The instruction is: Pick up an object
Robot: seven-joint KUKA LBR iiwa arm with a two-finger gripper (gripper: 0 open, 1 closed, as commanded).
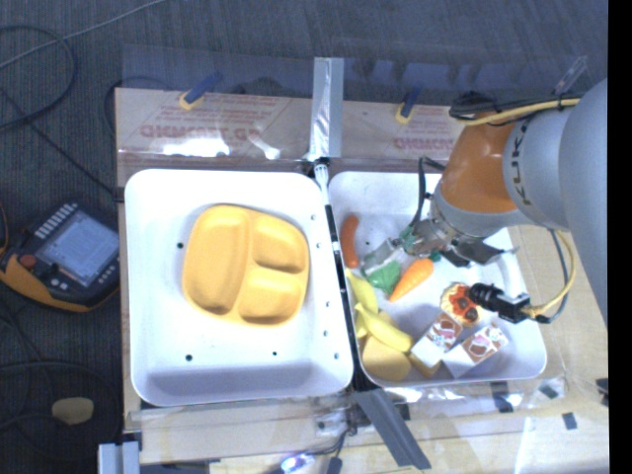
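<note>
Camera view. Two white bins lie side by side. The left bin (148, 363) holds a yellow tray (245, 263) with three compartments. The arm (538, 171) reaches into the right bin (528, 358) from the right, its orange band above the wrist. The gripper (420, 240) sits low in this bin, just above a carrot (412, 276); how far it is open cannot be told, and nothing is seen in its grasp. Left of the carrot lie a green piece (383, 271) and a sausage (350, 241). Below the carrot lie a banana (380, 326) and printed blocks (464, 334). A pendant (61, 257) rests on the floor, left of the left bin.
</note>
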